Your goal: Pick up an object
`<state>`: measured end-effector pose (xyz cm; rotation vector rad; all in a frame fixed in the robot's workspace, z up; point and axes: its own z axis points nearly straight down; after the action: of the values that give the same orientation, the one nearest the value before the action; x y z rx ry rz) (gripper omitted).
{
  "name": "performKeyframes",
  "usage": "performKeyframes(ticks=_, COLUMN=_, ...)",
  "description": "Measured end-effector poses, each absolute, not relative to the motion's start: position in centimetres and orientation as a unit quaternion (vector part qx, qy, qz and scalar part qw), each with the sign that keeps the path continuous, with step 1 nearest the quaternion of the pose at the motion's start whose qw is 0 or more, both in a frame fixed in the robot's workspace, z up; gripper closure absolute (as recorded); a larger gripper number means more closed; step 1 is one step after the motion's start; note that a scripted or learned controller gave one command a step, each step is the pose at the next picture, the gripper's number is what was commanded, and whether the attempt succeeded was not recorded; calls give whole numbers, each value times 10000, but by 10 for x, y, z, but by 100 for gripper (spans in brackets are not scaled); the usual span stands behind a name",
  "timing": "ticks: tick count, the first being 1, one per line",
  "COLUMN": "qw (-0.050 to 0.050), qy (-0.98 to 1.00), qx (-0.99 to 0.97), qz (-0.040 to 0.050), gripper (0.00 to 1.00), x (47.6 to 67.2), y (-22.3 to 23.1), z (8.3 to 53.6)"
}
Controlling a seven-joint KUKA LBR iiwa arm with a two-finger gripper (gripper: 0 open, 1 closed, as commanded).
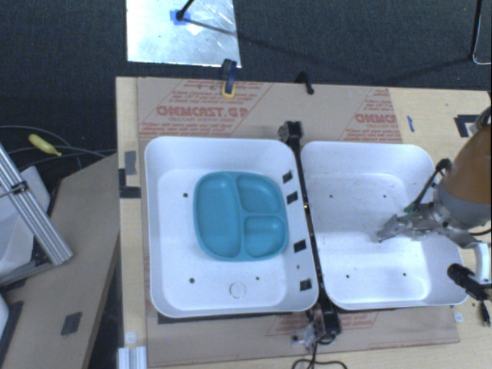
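Over the right shallow white plastic bin (361,206), the grey arm (469,183) reached in from the right, its gripper (384,233) held low near the bin floor; whether it was spread or pinching could not be told. In the left white bin (173,175) lay a teal, three-compartment plastic plate (238,215), flat and centred.

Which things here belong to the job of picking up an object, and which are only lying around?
Belong to the job:
- blue divided plate in the left bin
- gripper over the right bin

Only lying around:
- yellow clamp on the bench's far edge
- shiny metal sheet on the floor
- black clips between the bins
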<state>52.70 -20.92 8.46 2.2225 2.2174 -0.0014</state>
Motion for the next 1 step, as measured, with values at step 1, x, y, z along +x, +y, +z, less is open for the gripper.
performKeyframes(ticks=1, qw=36, qy=7110, qx=7031, qz=43, gripper=0, x=609, y=-150, z=112)
